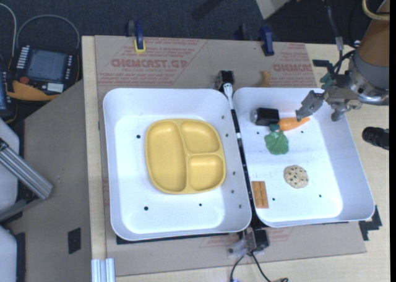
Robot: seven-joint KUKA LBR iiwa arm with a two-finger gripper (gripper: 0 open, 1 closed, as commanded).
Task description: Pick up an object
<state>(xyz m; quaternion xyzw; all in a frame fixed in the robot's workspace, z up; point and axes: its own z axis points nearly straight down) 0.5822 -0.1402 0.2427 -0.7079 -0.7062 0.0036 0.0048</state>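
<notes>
Seemingly spread, the gripper (322, 109) hangs by the right bin's (346, 169) far edge, beside the carrot (293, 123).

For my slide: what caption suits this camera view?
Claw over right bin beside toy carrot; yellow divided plate in left bin.

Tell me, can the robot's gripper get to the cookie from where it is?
Probably yes. The cookie lies alone on open bin floor, with nothing over it. The gripper hovers by the carrot in the same bin.
</notes>
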